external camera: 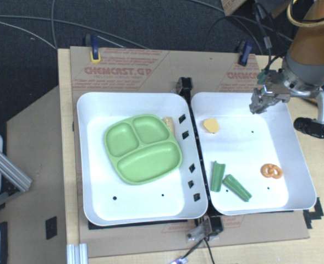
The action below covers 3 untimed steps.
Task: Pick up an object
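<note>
Right bin (294,147) (pretzel (271,171) inside): tool (259,104) above its rim, grip state unclear.

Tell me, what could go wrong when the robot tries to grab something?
The gripper hangs over the right bin's far rim, away from every item, so a drop there would likely catch nothing. The two green pieces touch, so grabbing one could push the other. The yellow piece and pretzel look small and may slip.
</note>
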### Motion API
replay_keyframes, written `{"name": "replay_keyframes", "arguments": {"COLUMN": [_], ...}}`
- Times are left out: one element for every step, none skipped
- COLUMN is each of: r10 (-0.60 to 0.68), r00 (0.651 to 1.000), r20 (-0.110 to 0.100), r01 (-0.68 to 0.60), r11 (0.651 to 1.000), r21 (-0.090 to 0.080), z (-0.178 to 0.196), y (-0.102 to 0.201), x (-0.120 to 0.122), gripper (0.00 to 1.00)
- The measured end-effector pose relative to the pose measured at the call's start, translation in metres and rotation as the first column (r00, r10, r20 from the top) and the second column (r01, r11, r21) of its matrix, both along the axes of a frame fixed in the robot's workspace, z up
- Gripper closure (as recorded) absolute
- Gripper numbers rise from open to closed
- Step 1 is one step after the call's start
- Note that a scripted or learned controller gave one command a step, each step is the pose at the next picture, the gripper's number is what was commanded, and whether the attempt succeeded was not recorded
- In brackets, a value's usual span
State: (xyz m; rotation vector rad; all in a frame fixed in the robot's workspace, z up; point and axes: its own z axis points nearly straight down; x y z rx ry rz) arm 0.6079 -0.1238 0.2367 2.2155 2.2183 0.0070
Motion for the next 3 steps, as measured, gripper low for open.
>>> {"name": "replay_keyframes", "arguments": {"r10": [0.004,0.005,0.006], "r00": [1.000,1.000,1.000], "r20": [-0.010,-0.007,-0.011], "r01": [-0.004,-0.005,-0.006], "r11": [1.000,1.000,1.000], "r21": [0.005,0.004,0.005], "z": [-0.006,-0.001,-0.010], "y": [0.051,0.104,0.168], "x": [-0.016,-0.012,-0.019], "gripper": [1.00,1.00,1.00]}}
